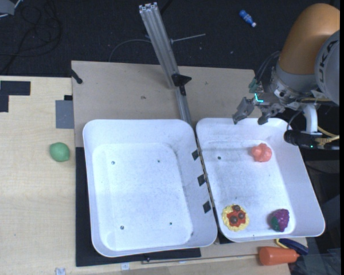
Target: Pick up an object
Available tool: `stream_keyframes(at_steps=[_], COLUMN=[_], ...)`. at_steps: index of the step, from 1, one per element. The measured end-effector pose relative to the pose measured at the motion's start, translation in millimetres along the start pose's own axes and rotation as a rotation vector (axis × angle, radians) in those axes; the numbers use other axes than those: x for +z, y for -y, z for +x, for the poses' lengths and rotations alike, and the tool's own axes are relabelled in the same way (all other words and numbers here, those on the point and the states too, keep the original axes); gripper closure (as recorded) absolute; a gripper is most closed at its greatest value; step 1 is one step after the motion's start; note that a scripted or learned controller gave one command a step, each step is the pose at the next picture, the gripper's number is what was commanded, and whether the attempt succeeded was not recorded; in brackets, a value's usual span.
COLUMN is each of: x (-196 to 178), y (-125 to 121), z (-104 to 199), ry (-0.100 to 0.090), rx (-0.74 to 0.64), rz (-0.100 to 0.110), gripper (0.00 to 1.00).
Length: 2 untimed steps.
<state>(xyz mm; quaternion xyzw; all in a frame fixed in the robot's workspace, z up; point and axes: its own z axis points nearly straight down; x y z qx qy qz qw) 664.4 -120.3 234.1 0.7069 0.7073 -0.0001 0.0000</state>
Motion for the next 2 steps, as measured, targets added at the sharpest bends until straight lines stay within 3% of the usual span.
stream_keyframes(at_steps=[1,2], x=[0.1,57.0], y=[0.0,-1.1], z=[0.0,9.0], ry=[0.000,-0.001], rx=[0.000,0.001], rz=[0.000,0.005], gripper=[0.00,0.00])
